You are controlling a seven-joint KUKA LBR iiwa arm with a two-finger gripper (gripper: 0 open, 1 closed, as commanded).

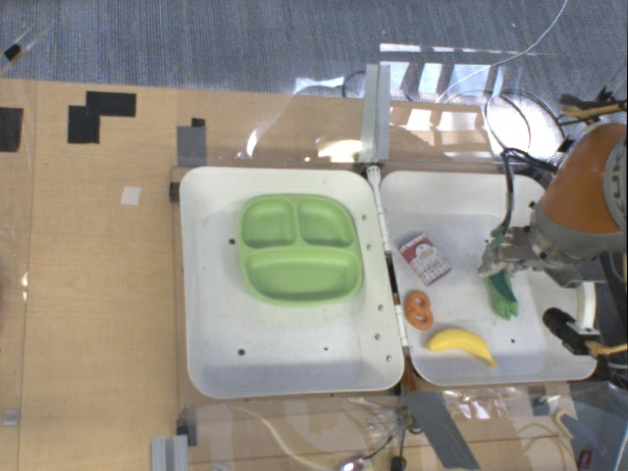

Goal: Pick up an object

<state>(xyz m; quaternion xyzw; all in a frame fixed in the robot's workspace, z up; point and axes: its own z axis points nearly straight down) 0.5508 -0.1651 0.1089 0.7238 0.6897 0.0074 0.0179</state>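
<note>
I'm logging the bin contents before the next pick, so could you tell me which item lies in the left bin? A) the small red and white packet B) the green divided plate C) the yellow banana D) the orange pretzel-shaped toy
B: the green divided plate lies in the left bin, while the banana, packet and orange toy all lie in the right bin.

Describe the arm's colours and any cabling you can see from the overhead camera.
The arm reaches in from the right: a broad orange band above a rounded grey wrist section. A thin dark cable runs down beside it to the gripper, a small grey metal assembly. White cable loops lie behind the bin.
</note>
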